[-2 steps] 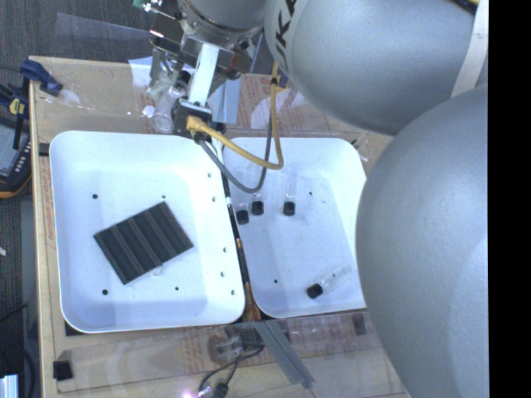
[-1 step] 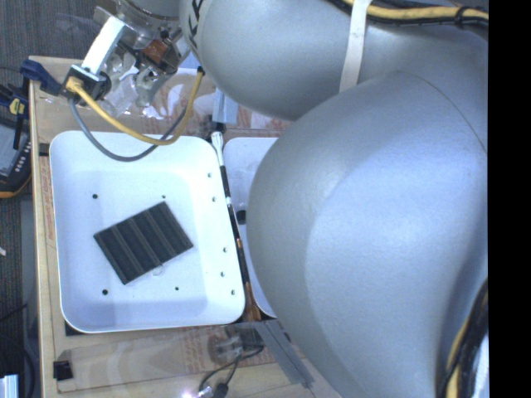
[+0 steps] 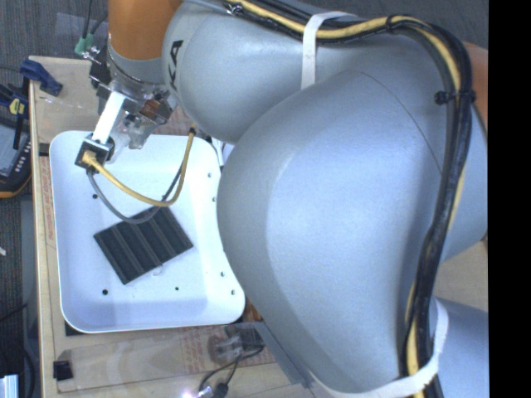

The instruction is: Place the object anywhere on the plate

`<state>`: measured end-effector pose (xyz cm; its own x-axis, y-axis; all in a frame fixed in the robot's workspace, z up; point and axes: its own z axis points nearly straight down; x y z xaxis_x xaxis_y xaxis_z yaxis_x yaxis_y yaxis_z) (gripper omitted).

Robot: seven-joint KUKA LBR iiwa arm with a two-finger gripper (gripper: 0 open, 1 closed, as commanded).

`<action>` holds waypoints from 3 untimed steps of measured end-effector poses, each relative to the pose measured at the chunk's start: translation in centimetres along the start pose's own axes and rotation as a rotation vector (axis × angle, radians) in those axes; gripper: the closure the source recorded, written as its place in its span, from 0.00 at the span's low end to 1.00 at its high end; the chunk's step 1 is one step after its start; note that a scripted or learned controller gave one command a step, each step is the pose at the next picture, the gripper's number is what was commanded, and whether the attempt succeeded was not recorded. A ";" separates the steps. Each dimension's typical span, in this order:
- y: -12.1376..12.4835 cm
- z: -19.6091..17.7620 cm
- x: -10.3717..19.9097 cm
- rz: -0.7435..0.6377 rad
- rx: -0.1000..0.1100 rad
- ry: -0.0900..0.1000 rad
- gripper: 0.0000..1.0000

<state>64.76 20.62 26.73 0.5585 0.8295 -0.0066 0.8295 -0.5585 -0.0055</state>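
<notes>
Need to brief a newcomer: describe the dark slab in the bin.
Find the white bin left of the big grey arm. On its floor lies a flat dark slab, set askew. Parallel ribs set it apart from the smooth white floor.

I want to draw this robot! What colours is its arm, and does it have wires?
The arm is fat, rounded and grey, with an orange band near the wrist. Black and yellow cables run along it, tied down by white straps.
</notes>
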 end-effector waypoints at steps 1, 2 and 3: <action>-0.2 -0.8 0.1 -0.008 0.005 -0.003 1.00; -0.4 -1.6 0.2 -0.014 0.009 -0.006 1.00; -0.2 0.4 1.6 -0.094 0.000 0.003 1.00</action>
<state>65.45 22.05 26.36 0.4786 0.8780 -0.0034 0.8780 -0.4786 -0.0064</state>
